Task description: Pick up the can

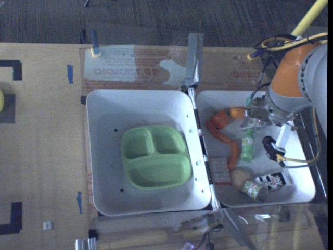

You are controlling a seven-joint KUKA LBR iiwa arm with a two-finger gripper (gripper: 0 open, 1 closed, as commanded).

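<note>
- Dark grey carpet lies beyond the pale wooden bench (41,155), which carries blue tape marks and two shallow white plastic bins side by side.
- Left bin (104,113): holds one green moulded plastic tray with three compartments (156,158), lying flat near the middle.
- Right bin (304,186): holds several items. A red and orange curved toy piece (222,126) lies near the dividing wall; a green plastic bottle (247,147) stands or leans just beside it.
- A small brown waffle-patterned block (219,170) sits against the dividing wall, with a round tan object (239,177) touching or just beside it.
- Task item: the small can with a green and white label (253,189) lies on its side at the near edge of the right bin, next to a black-and-white patterned carton (273,180).
- Grey arm with the orange band (291,77) reaches in from the right; its pincer (253,120) hangs over the far part of the right bin, above the green bottle and well apart from the can.
- Pincer opening: cannot be told; no item is seen held in it.
</note>
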